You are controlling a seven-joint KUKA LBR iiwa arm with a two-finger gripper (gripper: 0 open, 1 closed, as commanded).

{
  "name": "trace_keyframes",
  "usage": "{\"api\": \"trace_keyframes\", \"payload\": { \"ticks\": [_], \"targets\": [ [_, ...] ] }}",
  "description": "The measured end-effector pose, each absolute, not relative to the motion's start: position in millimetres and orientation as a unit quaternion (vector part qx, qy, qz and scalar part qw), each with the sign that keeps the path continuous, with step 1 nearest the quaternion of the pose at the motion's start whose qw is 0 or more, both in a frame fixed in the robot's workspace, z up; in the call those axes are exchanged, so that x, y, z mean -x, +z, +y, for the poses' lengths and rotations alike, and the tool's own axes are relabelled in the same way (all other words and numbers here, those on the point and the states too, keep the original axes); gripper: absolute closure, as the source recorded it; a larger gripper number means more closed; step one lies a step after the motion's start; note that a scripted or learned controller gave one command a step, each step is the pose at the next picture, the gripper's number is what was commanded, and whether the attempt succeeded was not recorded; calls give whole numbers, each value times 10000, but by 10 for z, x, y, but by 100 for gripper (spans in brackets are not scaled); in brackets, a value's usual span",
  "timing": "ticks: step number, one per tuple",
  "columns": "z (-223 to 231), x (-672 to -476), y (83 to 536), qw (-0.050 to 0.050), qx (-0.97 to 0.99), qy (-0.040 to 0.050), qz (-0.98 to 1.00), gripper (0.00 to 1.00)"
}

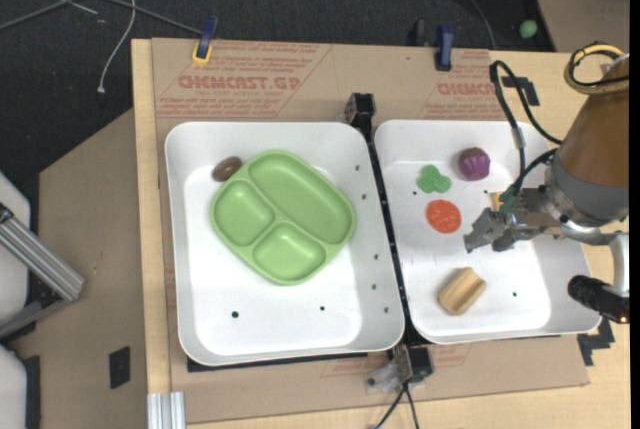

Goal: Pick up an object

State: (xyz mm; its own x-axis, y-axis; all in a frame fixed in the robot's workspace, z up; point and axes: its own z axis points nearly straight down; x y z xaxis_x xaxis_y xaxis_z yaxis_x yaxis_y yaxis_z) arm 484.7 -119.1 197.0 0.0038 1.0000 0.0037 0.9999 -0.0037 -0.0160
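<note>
"CHEMCAST GP" on cardboard sheet [250, 77]

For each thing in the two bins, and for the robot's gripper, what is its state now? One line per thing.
Green plastic divided plate: lying flat in the left white bin, compartments bare.
Small brown oval object: resting against the plate's rim.
Purple round object: loose in the right white bin.
Green leafy piece: lying flat.
Orange-red round object: lying free.
Tan cylinder: on its side.
Gripper: low over the right bin, holding nothing visible.
</note>
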Motion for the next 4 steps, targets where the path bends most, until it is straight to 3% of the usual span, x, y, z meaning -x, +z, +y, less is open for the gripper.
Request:
{"api": "trace_keyframes", "payload": {
  "ticks": [1,3,4],
  "targets": [
    [-1188,-4879,2035,12,7071,1,-7071,0],
    [-1354,-4806,1017,32,7076,10,-7066,0],
    [-1355,-4813,850,4,7074,-2,-7068,0]
  ]
}}
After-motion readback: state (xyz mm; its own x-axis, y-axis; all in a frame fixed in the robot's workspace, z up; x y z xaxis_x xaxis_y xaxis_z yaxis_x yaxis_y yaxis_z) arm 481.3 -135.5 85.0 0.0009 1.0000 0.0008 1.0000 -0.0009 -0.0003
